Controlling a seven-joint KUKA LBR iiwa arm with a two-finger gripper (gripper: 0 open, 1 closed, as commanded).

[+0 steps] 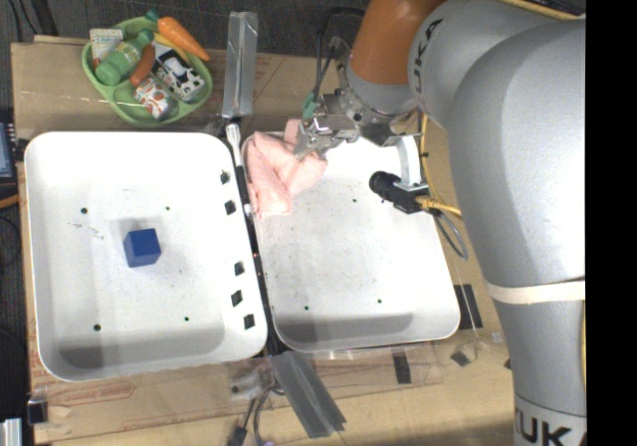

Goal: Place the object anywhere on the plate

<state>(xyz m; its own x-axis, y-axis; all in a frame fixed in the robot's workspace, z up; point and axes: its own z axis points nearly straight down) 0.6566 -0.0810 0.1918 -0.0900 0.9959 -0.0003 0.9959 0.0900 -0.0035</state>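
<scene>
Pink cloth (277, 173) bunched under gripper (315, 135), perhaps touching; arm bent low.

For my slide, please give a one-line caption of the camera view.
Arm's hand over pink cloth in right bin; blue cube in left bin.

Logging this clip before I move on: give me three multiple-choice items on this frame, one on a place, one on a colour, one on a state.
1. Where does the blue cube lie?
A. left bin
B. right bin
C. green bowl

2. What colour is the crumpled cloth?
A. yellow
B. pink
C. black

3. How does the cloth lie?
A. folded flat mid-bin
B. hanging outside the bench
C. bunched in the right bin's far left corner

Key: 1 A, it sits on the left bin's floor; 2 B, pale pink; 3 C, crumpled below the gripper.
</scene>
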